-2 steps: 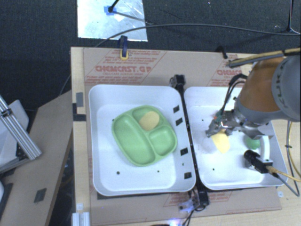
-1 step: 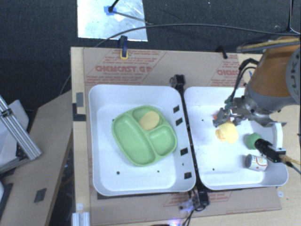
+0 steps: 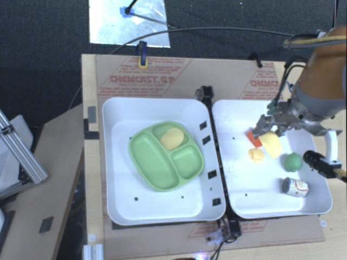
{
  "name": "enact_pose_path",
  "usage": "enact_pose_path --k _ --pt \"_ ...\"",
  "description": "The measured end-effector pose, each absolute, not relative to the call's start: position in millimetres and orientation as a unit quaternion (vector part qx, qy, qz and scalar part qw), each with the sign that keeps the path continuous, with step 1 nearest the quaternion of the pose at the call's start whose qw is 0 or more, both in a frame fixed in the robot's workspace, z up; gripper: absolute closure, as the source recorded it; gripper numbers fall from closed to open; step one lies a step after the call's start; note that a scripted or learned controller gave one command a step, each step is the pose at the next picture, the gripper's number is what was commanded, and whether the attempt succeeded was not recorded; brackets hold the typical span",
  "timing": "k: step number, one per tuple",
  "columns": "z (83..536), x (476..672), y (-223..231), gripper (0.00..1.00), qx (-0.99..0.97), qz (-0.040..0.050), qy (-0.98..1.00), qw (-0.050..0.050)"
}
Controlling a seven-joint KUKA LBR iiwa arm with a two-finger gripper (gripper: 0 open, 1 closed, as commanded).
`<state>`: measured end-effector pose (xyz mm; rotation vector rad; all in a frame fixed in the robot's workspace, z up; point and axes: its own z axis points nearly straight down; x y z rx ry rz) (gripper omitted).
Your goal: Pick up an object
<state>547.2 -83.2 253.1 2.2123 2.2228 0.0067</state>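
Two white bins (image 3: 116, 145). Left: one green tray (image 3: 157, 164), one yellow lump (image 3: 173, 138). Right: five objects (image 3: 270, 144). Tool (image 3: 264, 126) over red piece (image 3: 254, 138); grip state unreadable.

The gripper (image 3: 264, 125) hangs over the right bin (image 3: 237, 199), with a small block (image 3: 254, 138) just below it and a wedge (image 3: 271, 144) beside that. A small lump (image 3: 256, 155) lies nearer the camera, a ball (image 3: 293, 162) to the gripper's right, and a can (image 3: 295, 187) nearest the front rim. Well to its left, the left bin (image 3: 122, 199) holds a divided plate (image 3: 157, 169) with a round lump (image 3: 173, 138) in its rear compartment.
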Motion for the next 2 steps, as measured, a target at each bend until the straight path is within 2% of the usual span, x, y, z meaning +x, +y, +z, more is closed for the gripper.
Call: enact_pose_path --k 2 --pt "227.6 576.9 16.9 1.0 0.704 0.0012 0.71 0.0"
